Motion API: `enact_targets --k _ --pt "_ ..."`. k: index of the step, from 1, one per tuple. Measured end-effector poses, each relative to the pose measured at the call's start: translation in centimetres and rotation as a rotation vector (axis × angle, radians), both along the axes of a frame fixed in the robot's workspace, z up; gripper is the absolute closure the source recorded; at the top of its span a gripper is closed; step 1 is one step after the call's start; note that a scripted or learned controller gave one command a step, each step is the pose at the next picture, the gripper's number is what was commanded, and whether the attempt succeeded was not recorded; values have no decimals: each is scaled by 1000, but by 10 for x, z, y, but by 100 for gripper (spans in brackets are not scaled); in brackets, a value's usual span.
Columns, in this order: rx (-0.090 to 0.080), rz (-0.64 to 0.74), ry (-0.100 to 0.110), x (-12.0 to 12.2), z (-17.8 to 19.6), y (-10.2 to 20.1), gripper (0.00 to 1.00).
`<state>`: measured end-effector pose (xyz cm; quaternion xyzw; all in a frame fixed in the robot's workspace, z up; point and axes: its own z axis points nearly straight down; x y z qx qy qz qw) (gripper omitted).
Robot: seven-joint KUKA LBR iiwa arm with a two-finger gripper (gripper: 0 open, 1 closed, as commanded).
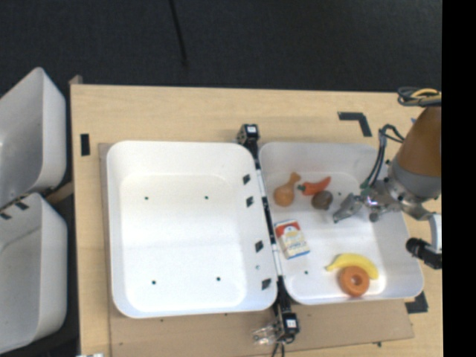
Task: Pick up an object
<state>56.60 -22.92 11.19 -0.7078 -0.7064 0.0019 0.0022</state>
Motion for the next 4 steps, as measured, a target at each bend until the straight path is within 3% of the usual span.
enact_targets --k 1,2,3,4 --pt "-2 0 -5 -48 35 0 0" --pt "-3 12 -24 -75 241 94 0" --pt "-1 6 -3 -36 145 111 0" --pt "1 1 2 -79 43 119 0"
